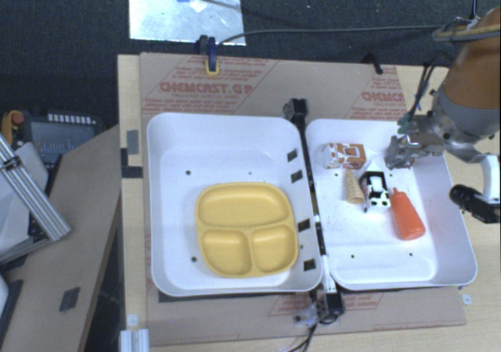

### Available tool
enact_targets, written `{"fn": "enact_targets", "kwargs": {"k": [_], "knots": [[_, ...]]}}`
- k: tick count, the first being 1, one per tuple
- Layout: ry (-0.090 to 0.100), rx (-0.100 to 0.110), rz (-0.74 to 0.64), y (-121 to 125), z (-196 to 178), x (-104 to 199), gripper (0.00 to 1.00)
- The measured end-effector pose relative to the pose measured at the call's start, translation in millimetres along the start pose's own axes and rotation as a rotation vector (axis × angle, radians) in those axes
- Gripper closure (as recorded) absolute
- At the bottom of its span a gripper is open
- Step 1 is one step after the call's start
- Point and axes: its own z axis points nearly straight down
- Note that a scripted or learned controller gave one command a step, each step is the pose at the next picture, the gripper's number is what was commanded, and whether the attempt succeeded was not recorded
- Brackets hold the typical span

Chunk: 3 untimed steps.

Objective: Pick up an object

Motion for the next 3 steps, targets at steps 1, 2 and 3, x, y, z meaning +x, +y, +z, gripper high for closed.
{"fn": "enact_targets", "kwargs": {"k": [1, 2, 3], "knots": [[0.001, 0.001, -0.001, -10, -3, 48, 1.00], [0.001, 0.001, -0.001, -17, 13, 107, 1.00], [0.001, 0.003, -0.001, -27, 30, 156, 1.00]]}}
